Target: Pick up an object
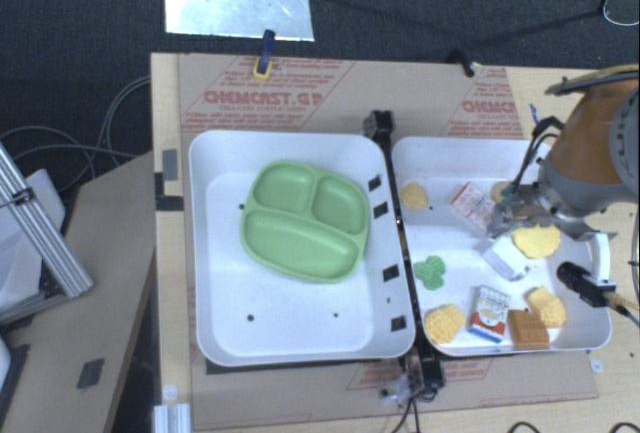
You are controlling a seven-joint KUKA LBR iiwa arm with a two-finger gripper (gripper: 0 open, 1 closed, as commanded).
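The arm (598, 146) is cut off at the right edge and hides part of the right bin (440, 156)

Bench with its two bins, as I see it from above.

My flat tan bench board with red printed lettering (300, 96) carries two shallow white plastic bins side by side: the left bin (215, 311) and the right bin (440, 156). A small yellow-and-blue clamp, I think, (264, 56) sits at its far edge.

A single fixed camera looks down at a slant from well above, with both bins (300, 146) left of the gripper (507, 214).
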